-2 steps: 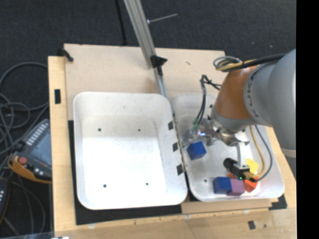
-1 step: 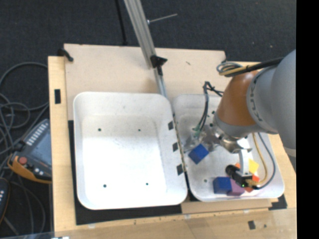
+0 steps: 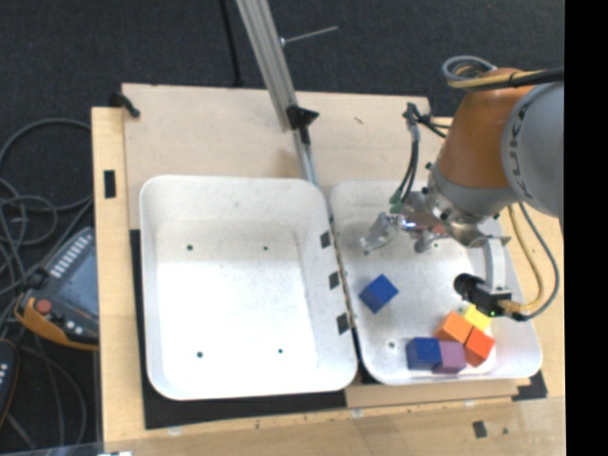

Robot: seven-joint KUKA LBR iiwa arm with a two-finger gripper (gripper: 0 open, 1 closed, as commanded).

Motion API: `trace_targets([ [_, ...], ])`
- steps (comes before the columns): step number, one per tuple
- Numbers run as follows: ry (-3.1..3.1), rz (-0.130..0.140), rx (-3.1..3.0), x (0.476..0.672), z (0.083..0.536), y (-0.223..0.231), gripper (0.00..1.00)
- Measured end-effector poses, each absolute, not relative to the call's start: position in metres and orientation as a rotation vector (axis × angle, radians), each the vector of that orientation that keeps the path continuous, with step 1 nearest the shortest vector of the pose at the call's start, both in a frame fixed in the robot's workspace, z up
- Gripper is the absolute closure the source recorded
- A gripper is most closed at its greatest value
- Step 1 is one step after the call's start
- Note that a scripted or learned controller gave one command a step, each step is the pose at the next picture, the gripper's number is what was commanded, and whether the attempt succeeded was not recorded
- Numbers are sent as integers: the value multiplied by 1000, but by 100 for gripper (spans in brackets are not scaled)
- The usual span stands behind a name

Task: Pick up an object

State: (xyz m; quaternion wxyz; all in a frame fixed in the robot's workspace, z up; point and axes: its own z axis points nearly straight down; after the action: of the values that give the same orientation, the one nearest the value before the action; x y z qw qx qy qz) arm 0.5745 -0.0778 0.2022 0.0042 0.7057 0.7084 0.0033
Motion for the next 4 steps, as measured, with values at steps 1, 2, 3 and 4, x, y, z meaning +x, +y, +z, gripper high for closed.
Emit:
trace_targets([
  [1,2221,-7,2224,574,138,-87,0],
  [2,2213,3,2222,536,97,-90,0],
  [3,2213,4,2224,537,98,-89,0],
  [4,2205,8,2224,538,108,-90,100],
])
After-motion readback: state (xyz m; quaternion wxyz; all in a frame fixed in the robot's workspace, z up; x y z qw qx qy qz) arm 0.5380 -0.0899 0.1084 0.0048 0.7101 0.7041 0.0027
